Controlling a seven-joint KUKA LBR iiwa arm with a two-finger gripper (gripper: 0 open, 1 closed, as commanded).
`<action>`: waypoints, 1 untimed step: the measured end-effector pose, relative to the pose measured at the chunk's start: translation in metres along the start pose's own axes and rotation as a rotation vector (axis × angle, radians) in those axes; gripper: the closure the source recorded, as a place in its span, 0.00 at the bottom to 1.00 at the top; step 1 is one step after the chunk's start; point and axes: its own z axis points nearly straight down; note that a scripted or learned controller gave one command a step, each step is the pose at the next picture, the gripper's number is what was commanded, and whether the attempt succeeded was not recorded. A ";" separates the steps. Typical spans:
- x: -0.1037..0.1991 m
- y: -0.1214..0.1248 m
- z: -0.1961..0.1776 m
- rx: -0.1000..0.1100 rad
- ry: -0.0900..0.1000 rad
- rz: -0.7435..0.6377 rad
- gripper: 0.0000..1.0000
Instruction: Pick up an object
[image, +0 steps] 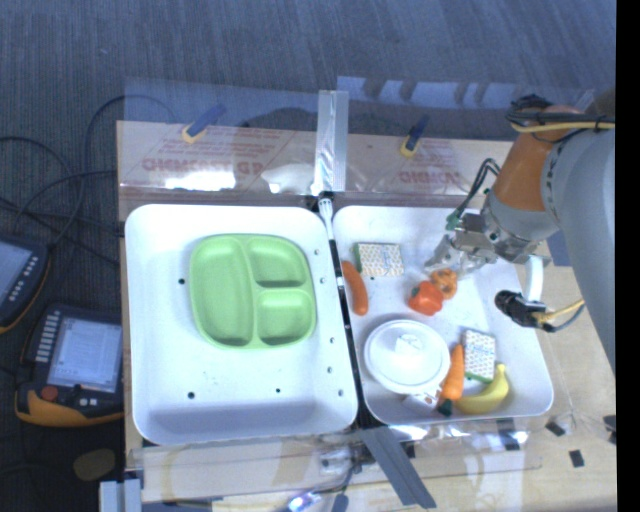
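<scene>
The right bin (520, 395) holds an orange pepper-like toy (430, 294), a slim orange carrot (354, 287) by the bin's left wall, a patterned sponge block (379, 260), a white bowl (405, 354), a second carrot (455, 372), another patterned block (479, 352) and a banana (485, 394). My gripper (452, 257) hangs over the upper right part of this bin, its tips just above and to the right of the orange pepper toy. Nothing shows between its fingers from this angle.
The left bin (160, 380) carries a green divided plate (252, 289). A metal divider post (330, 140) stands behind the gap between the bins. A tablet and cables lie off the bench at the left. The arm crosses the right bin's upper right corner.
</scene>
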 end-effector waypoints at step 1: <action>0.068 -0.013 -0.093 0.010 0.004 -0.011 1.00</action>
